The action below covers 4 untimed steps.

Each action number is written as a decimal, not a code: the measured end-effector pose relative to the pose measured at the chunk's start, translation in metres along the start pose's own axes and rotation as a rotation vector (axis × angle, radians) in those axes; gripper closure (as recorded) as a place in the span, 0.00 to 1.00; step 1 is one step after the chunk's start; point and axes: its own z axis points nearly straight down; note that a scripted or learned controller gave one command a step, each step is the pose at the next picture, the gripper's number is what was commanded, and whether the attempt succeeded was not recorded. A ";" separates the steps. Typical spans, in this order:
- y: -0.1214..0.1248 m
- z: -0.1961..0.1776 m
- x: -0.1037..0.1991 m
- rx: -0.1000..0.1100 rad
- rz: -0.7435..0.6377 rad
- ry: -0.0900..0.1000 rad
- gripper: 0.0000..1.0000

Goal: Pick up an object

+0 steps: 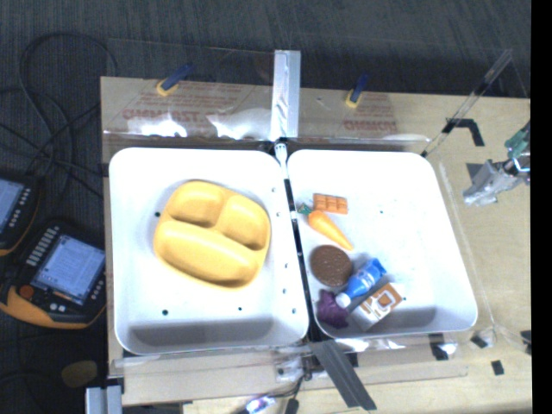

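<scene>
Left bin [129, 231]: large yellow divided plate [211, 231]. Right bin [431, 231], near-left part: waffle [330, 203], carrot [329, 228], brown disc [331, 266], blue bottle [362, 283], carton [379, 304], purple item [331, 309], clustered together.

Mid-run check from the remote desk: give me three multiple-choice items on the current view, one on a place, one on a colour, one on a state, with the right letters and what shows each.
1. Where does the carrot lie?
A. In the left bin beside the yellow tray
B. In the right bin, near its left wall
C. On the bench outside both bins

2. What colour is the big divided tray in the left bin?
A. Yellow
B. Blue
C. Green

3. How does the blue bottle sit?
A. Standing upright alone
B. Lying on its side among the other items
C. Lifted above the bin

Answers:
1 B: it sits in the right bin, just below the orange waffle piece.
2 A: its whole surface is yellow.
3 B: it rests tilted between the brown disc and the small carton.
</scene>
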 end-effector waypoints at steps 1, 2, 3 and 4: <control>0.000 0.156 0.014 0.004 0.227 0.002 1.00; 0.000 0.156 0.014 0.003 0.227 0.003 0.00; -0.001 0.274 0.017 0.006 0.539 0.002 0.00; 0.092 0.296 0.046 0.005 0.339 0.003 0.00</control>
